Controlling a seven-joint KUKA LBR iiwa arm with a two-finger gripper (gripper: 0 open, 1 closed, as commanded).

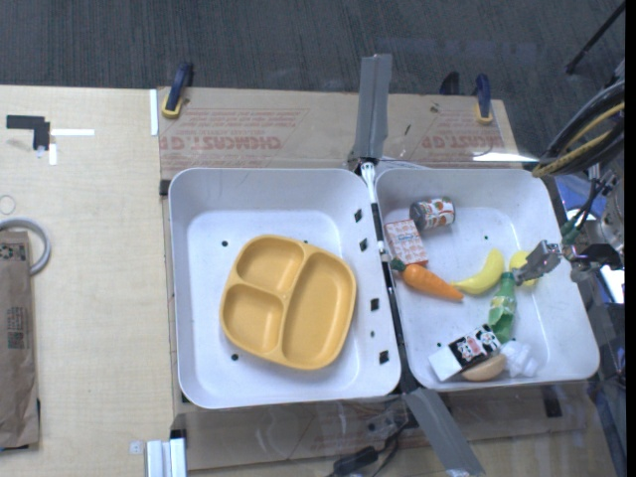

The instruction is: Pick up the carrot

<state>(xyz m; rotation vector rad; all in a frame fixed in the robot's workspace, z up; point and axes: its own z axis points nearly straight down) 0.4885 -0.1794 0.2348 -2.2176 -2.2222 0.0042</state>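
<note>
Carrot (432, 281) lay mid-left in right bin (556, 217), tip against banana (481, 272), leafy end near small carton (405, 242). Hand (544, 257) hovered at right-centre, grip state impossible to tell. Best approached from above, straddling the orange middle, clear of banana

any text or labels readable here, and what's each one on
"CHEMCAST GP", red and upside down: left cardboard sheet behind the bins.
The same red print on the right cardboard sheet: partly readable.
Small can, pink packet, black-and-white carton, brown paper bag: print too small to read.
</note>
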